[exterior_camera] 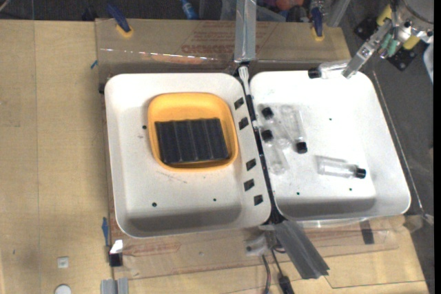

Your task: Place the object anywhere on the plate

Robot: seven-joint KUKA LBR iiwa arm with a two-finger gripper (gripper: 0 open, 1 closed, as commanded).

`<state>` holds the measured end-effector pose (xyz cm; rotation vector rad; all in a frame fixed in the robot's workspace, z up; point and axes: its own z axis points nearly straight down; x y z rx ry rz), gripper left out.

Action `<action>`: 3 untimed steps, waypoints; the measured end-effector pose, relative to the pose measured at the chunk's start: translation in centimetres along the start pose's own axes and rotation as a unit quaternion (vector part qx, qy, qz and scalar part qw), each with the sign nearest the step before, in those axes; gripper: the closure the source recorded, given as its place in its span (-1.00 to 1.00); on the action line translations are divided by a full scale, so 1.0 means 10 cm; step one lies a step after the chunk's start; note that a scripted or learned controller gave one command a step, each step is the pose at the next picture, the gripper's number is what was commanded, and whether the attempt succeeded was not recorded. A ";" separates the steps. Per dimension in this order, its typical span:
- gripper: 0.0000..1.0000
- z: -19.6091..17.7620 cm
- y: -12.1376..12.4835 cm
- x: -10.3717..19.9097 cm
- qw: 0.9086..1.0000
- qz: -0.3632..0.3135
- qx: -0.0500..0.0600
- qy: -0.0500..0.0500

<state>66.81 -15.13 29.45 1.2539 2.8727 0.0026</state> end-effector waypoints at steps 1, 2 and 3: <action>1.00 -0.75 -0.34 -0.23 0.990 -0.141 0.000 -0.001; 1.00 -1.22 -0.55 -0.48 0.959 -0.282 -0.001 -0.002; 1.00 -1.43 -0.55 -0.45 0.912 -0.410 -0.001 -0.002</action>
